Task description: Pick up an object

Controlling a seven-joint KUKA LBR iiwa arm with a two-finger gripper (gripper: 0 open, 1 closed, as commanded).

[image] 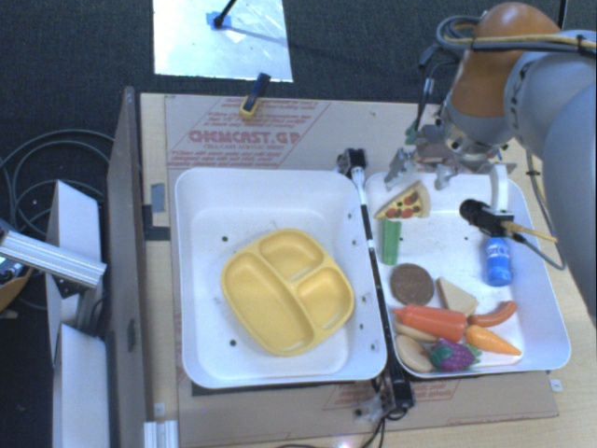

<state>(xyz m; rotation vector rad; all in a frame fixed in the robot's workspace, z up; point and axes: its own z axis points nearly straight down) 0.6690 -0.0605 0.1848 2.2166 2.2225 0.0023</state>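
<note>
The gripper (427, 168) hangs with fingers spread and nothing in them over the far end of the right bin (546, 299), just above the pizza slice (405, 203), so the grasp looks unstarted; next comes lowering around it and closing.

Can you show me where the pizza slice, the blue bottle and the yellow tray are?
pizza slice (405, 203), camera view, on the middle of its topping.
blue bottle (498, 261), camera view, on the middle of its body.
yellow tray (286, 290), camera view, on the ridge between its compartments.
</note>
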